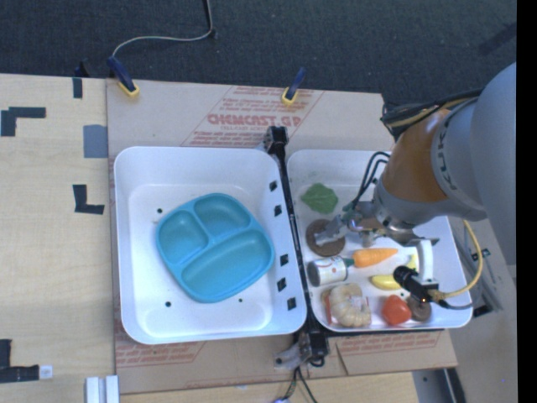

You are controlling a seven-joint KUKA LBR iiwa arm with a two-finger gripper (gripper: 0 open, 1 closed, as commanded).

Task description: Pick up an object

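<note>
Because the right bin (pixel 457 225) is packed with small things lying close together, the likeliest failure is a closing grip that catches two of them at once, or knocks one aside and comes up with nothing. The gripper (pixel 351 223) sits low over the brown disc-shaped piece (pixel 326 236), with the green leafy piece (pixel 320 198) just above it and the carrot (pixel 375 258) just beside it to the right. The small white bottle (pixel 328 270) lies right below the disc, so a slanted approach could nudge it. That disc looks flat, which I judge gives little to pinch. Whether the gripper is spread or closed I cannot tell; its tips are too small and dark against the clutter, and nothing can be seen held.

The arm (pixel 436 170) reaches in from the right, its orange band above the wrist, bent down and leftward toward the bin's left half. A banana (pixel 385 282), a tomato (pixel 396 310) and a pale lumpy piece (pixel 347 304) lie along the near edge. The left bin (pixel 134 225) holds a blue divided plate (pixel 216 246).
</note>
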